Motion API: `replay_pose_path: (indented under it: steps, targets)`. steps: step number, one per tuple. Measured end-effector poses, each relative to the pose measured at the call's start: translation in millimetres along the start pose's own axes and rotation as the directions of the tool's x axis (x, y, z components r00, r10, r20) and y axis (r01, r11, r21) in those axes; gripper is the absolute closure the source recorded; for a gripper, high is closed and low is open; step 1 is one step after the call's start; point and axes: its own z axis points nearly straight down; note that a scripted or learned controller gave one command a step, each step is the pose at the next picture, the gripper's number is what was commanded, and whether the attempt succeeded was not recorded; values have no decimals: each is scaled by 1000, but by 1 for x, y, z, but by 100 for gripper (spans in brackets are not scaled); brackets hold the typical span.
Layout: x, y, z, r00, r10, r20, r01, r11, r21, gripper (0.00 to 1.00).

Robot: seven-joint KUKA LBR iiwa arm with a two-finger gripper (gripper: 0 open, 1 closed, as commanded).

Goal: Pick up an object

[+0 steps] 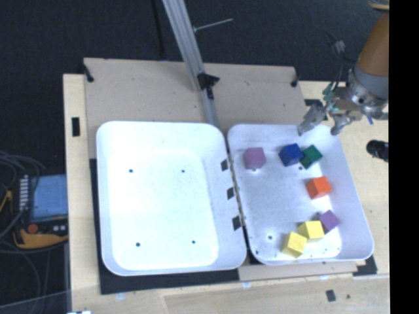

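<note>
The right bin (275, 195) holds several small blocks: a purple cube (255, 157), a blue cube (290, 154), a green cube (311, 156), an orange cube (319, 187), a small purple block (328, 220) and two yellow blocks (311, 229) (294, 243). My gripper (323, 122) hangs above the bin's far right corner, up and to the right of the blue and green cubes. Its two fingers are spread apart with nothing between them.
The left bin (111, 175) lies beside the right one. A slanted metal rod (190, 51) rises behind the bins' shared edge. A blue device with cables (46, 198) sits off the bench at the left.
</note>
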Motion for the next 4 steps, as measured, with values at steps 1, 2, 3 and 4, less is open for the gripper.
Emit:
replay_pose_path:
  steps: [1,2,3,4]
  targets:
    - [0,0,0,1000,-3,0,3,1000,1,0]
    - [3,-8,46,1000,3,-1,-3,1000,3,0]
    - [3,2,95,1000,-5,-1,5,1000,3,0]
    - [0,8,121,1000,-4,8,4,1000,-21,0]
